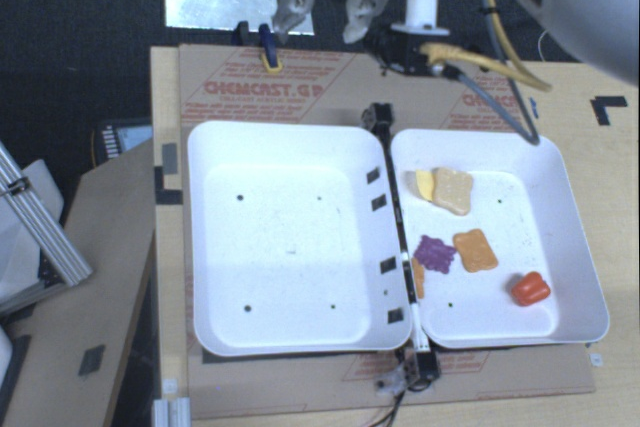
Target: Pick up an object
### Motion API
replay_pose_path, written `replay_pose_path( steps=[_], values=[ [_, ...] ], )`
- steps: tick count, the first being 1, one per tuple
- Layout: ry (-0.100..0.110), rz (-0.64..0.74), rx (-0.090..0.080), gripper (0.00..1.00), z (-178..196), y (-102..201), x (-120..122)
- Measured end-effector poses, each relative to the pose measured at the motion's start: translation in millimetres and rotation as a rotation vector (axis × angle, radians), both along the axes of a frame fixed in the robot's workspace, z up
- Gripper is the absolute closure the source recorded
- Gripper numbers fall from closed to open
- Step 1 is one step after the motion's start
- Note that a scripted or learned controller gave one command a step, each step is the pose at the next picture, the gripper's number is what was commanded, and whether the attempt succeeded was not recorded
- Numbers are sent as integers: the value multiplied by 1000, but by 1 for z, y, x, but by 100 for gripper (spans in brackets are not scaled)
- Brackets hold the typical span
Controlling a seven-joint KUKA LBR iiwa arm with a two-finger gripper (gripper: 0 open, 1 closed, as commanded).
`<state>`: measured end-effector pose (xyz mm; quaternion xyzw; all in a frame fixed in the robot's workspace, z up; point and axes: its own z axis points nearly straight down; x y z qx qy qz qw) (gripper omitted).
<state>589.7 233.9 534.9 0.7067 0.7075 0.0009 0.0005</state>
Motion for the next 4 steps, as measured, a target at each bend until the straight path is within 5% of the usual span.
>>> replay_pose_path(
  steps=[1, 2, 3, 4],
  values=[
    [-3, 2, 1, 100, 12, 0, 0],
    [-2, 2, 1, 0, 11, 0, 0],
    [-5, 4, 2, 100, 23, 0, 0],
    [-4, 4, 2, 0, 23, 0, 0]
  ],
)
